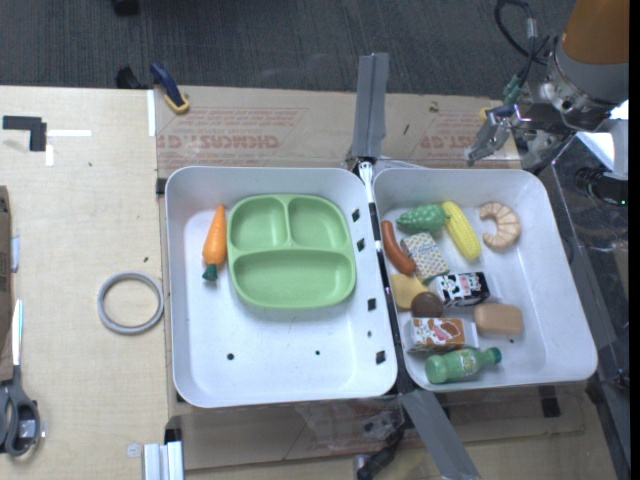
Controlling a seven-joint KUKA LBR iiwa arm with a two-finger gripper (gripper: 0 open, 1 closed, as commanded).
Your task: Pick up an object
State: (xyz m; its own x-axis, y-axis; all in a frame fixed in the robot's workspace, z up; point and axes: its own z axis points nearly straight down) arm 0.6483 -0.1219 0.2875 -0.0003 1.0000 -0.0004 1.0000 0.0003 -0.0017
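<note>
I see the worktop [80,218] carrying two white bins side by side. Left bin [270,368]: green divided plate [292,250] near the back, toy carrot [213,240] just beside the plate's left edge. Right bin [545,348] has the pickable stuff clustered left of centre: corn cob [460,228] and green veg piece [420,216] at the back, croissant [500,224] apart to their right, red sausage [396,248] along the left wall, black-and-white milk carton [462,287] mid-bin, tan block [498,319] to its lower right, green bottle [462,363] lying at the front. Arm at top right, orange band up; gripper [500,133] is above the cardboard behind the right bin's back rim, nothing between the fingers. Can't tell whether they're open or closed. Grey tape ring [131,301] and scissors [18,408] sit on the worktop left of the bins.
</note>
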